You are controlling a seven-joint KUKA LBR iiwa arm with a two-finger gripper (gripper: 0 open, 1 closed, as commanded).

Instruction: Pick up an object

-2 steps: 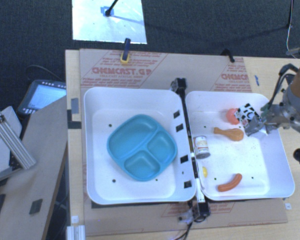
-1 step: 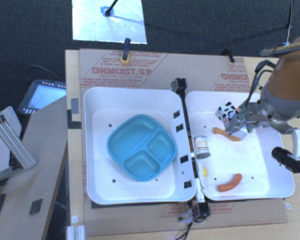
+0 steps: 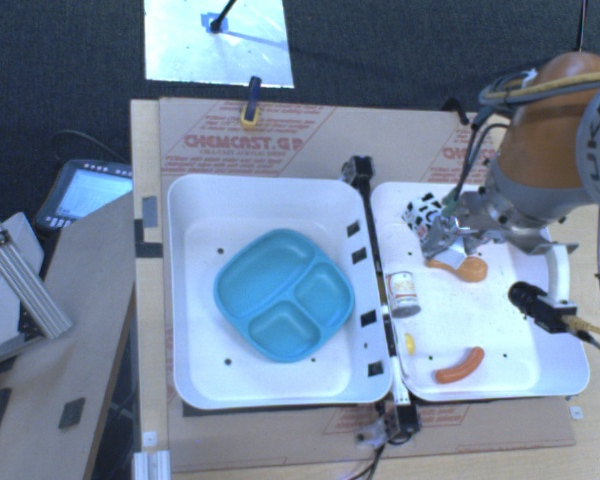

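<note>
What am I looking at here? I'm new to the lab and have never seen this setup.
One fixed camera looks down at a slant on a bench with two white bins. The grey-and-orange thing at the right is a robot arm; its gripper is low over the right bin. I can't tell if it holds anything. The left bin holds a blue tray. The right bin holds a small can, a sausage, an orange spoon-like toy and a black-and-white item.

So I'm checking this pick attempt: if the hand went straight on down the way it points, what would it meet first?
Probably the black-and-white spotted object by the hand, or the right bin floor beside it; depth is hard to judge from this slanted view.
</note>
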